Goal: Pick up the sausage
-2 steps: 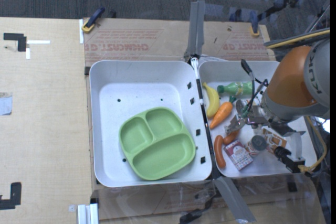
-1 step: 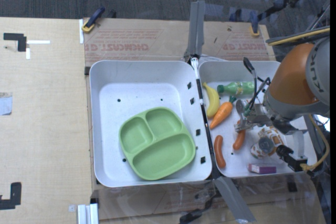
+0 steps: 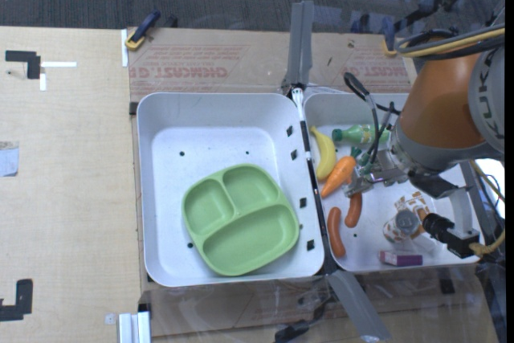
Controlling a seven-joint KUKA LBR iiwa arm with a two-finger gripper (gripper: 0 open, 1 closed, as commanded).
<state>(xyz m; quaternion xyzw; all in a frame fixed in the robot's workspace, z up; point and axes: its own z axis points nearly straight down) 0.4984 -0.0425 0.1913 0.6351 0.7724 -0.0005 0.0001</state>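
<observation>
Sausage (image 3: 353, 210) lies in the right bin (image 3: 365, 267), roughly mid-floor toward its left wall: short, reddish-brown, rounded ends, long axis running near to far. A second, longer red sausage-like piece (image 3: 336, 231) lies just beside it along the left wall, so which of the two the task means is a judgement; I take the short one under the tool. Gripper (image 3: 359, 183) hangs just above the short sausage's far end, beside the carrot (image 3: 336, 176), and the sausage is not between the fingertips; how wide the claw stands, cannot tell, wrist and cables cover it. Handling guess: toy food, light, smooth plastic or rubber skin, probably a bit slippery and prone to roll. Best hold is across the middle of its length, pinching the narrow width, not the rounded ends. Banana (image 3: 323, 152) and green bottle (image 3: 358, 133) sit nearer the far left corner. Left bin (image 3: 152, 189) holds a green divided plate (image 3: 241, 218).
</observation>
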